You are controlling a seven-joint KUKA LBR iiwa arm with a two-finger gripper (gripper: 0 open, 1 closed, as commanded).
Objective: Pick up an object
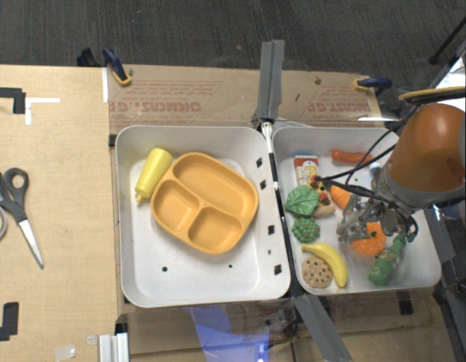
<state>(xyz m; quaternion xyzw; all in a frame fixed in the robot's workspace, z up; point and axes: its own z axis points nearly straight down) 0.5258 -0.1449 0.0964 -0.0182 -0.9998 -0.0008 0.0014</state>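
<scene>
Toy cookie [317, 273] & banana [329, 260] lie front of right bin [425, 277]; gripper [361, 225] low over orange toy [369, 241] for pickup, grip state unclear

Wooden bench [59, 202] with scissors [20, 210], two bins [127, 225].

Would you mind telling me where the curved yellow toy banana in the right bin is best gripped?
Probably across the middle of the curved yellow toy banana, from straight above: it lies flat, narrowest across its width. The round brown cookie crowds its lower end, so close the gripper away from that end.
</scene>
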